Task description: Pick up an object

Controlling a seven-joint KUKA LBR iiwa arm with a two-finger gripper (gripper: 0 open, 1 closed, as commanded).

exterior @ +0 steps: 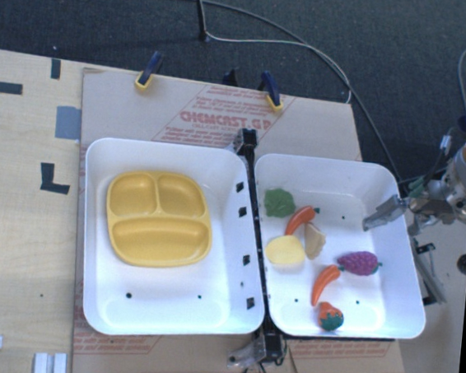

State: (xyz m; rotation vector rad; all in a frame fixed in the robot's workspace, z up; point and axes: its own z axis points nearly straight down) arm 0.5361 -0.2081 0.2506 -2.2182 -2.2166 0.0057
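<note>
The left bin (89,291) is seen far to the left of the jaws, well apart from them, and a yellow divided plate (159,218) is carried in it. The right bin (385,317) lies just left of and below the jaws; the toy food is gathered in it. Farthest from the jaws, near the divider, a green leafy piece (279,201) is placed, with a yellow lemon-like piece (285,251) below it. An orange carrot (300,220) and a tan wedge (315,241) are found next, the wedge touching the yellow piece. A second orange carrot (325,283) and a red-and-green strawberry (331,316) lie lower down. Closest to the jaws, below and left of them, a purple grape bunch (359,263) is placed.

The gripper (383,212) is held over the right bin's upper right rim, at the worktop's right edge, and nothing is seen between the jaws. Whether the jaws are spread or closed cannot be told, since they appear as one grey shape.

No object has yet been picked. Failure is judged likely if descent is made here: the rim may be struck, as the jaws are close to the bin wall. If the clustered pieces are targeted, a neighbour may be pushed or two pinched together. The rounded grape bunch may slip from an off-centre grasp.
</note>
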